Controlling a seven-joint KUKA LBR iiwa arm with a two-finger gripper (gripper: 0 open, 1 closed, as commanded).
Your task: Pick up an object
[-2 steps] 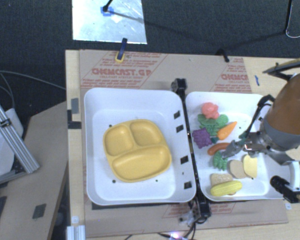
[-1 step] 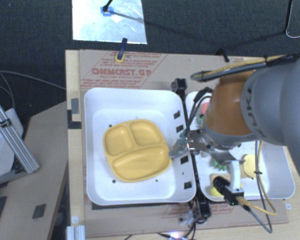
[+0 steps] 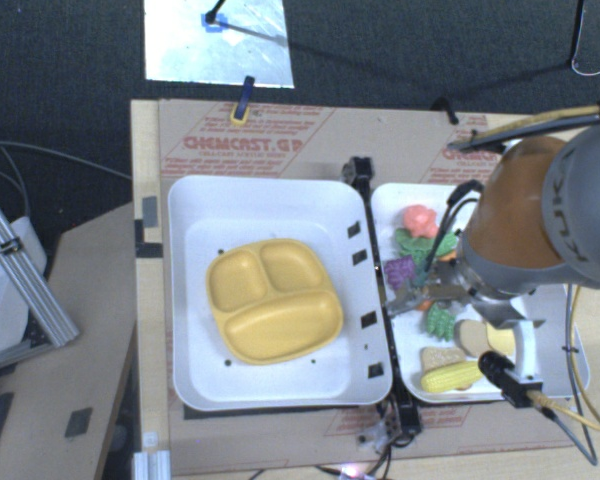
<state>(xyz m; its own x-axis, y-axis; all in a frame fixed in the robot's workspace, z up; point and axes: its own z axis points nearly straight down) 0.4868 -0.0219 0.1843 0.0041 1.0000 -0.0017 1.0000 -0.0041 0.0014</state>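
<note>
1. At the lower right of the frame, a yellow plastic corn cob lies in the near corner of the right white shallow bin, with a tan cracker-like square just behind it and touching it.
2. Just right of those, a pale cream rounded piece and a yellow piece sit partly under the arm's black fittings.
3. A small green leafy toy lies just beyond the cracker, close under the end effector.
4. The end effector shows as thin metal fingers at the left side of the right bin, near the divider between the bins; whether they are apart or together I cannot tell, and nothing is visibly between them.
5. A purple grape-like toy lies just beyond the fingers, with a green toy vegetable behind it and a pink-red rounded toy at the far end of that bin.
6. The grey arm with its orange band covers most of the right bin from the right of the frame.
7. In the left white shallow bin, at mid frame, a yellow three-compartment plastic tray lies flat, well apart from the toys.
8. Both bins rest on a brown cardboard sheet with red print on the worktop.
9. At the upper left, a shiny silver square lies on the dark floor.
</note>
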